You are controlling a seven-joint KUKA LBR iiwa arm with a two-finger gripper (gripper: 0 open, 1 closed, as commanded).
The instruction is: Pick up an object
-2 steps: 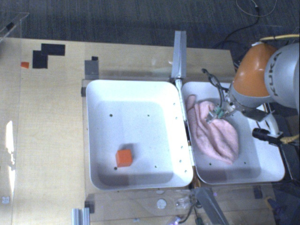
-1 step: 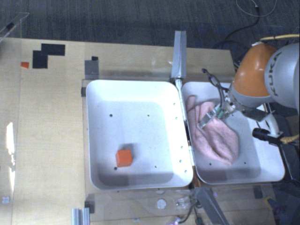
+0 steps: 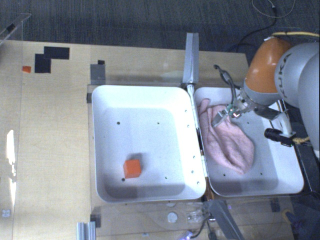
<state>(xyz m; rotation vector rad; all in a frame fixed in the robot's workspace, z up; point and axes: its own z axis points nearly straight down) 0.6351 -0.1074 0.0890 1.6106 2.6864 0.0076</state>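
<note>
Pink cloth (image 3: 227, 143) lies crumpled at the left of the right bin (image 3: 280, 176), my gripper (image 3: 223, 115) down at its upper edge, though I cannot tell its state, so nothing counts as lifted yet.

A pale wooden bench (image 3: 50, 134) stands on dark grey carpet (image 3: 125, 9), where a thin cable (image 3: 272, 4) loops.

Pink cloth (image 3: 227, 143) crowds the right bin (image 3: 280, 179); left bin (image 3: 145, 109) open around the orange block (image 3: 132, 168).
</note>
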